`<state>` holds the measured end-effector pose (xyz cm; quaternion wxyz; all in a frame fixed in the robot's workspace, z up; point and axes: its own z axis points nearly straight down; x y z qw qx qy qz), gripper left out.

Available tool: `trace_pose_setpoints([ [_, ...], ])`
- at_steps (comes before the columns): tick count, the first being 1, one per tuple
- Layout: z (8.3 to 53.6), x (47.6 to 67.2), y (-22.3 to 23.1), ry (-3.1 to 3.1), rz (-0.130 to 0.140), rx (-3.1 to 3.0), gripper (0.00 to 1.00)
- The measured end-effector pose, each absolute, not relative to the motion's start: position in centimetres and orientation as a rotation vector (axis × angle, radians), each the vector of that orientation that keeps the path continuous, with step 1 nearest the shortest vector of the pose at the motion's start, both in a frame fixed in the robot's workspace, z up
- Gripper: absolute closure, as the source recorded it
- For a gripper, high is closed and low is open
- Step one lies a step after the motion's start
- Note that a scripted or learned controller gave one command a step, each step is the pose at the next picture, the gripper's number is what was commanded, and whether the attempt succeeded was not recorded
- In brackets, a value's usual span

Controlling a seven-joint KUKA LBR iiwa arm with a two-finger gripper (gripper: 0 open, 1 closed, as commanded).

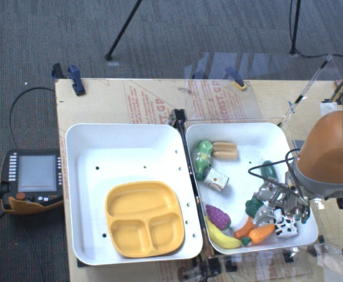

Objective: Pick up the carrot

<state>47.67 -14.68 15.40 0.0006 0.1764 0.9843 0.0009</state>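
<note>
An orange carrot [262, 234] with a small green end lies at the front of the right bin [247, 129], beside the banana. A second orange piece [243, 228] leans just left of it, with a dark green top [253, 207] above. My gripper [272, 203] hangs low over the bin's front right part, right above these orange pieces and the cow-patterned toy [287, 228]. The arm's grey and orange wrist [327, 151] hides the bin's right wall. Nothing can be made out as held.
The right bin also holds a green vegetable [202, 156], a bread roll [225, 150], a small carton [216, 181], purple grapes [218, 217] and a banana [223, 236]. A yellow divided plate [145, 218] lies in the left bin [83, 157]. A pendant [35, 178] rests left of the bench.
</note>
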Motion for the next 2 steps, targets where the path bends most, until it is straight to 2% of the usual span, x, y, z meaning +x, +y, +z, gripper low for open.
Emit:
trace_pose_setpoints([
  [1, 16.33, 47.87, -14.79, 3.075, 0.003, 0.639, 1.00],
  [2, 16.32, 47.86, -14.80, 3.075, 0.003, 0.640, 0.00],
])
